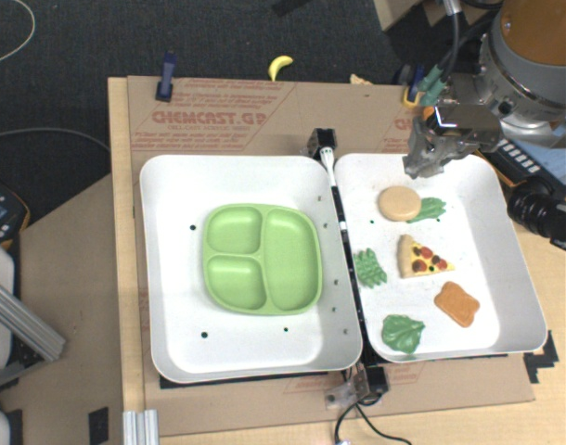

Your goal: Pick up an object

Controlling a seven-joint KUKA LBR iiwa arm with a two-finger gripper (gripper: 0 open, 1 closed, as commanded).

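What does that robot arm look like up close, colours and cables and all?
The arm is a thick grey metal tube with an orange band above the wrist. Dark cables, one with a green connector, run beside it. Its gripper is a compact dark grey metal block.

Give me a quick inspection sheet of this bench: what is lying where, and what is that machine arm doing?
Surface: two white bins side by side, left bin, right bin, on a cardboard sheet.
Job's things: in the right bin, a round cookie, a pizza slice, toast and three green leaves.
Clutter: green divided plate in the left bin; a small banana beyond the cardboard.
Gripper: the gripper hangs over the right bin's far edge, just behind the cookie; nothing seen held.
Cables: white cable on the floor, far left; black cable at the near edge.
Surroundings: dark floor.
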